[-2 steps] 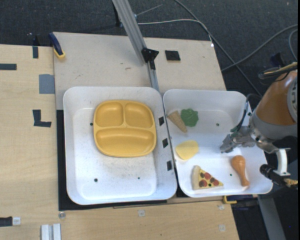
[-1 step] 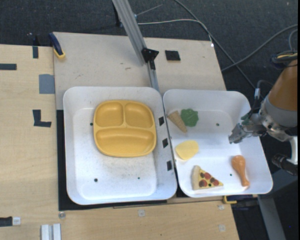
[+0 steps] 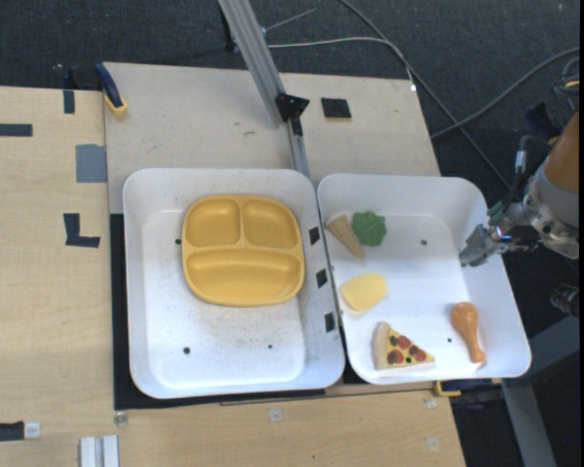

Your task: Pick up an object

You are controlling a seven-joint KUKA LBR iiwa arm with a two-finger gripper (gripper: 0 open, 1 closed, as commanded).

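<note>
The tool point(image 3: 479, 245) sits at the right bin's point(image 3: 438, 189) right edge, above nothing graspable yet; its state I cannot tell. Candidates lie apart: cone point(image 3: 346, 234) touching the green piece point(image 3: 369, 228) near the left wall, cheese point(image 3: 364, 292), pizza point(image 3: 399, 347), drumstick point(image 3: 469, 331) nearest. Left bin holds a tray point(image 3: 242, 249)

two bins point(image 3: 224, 382), one tray point(image 3: 242, 249), four toy foods point(image 3: 402, 347)
</note>
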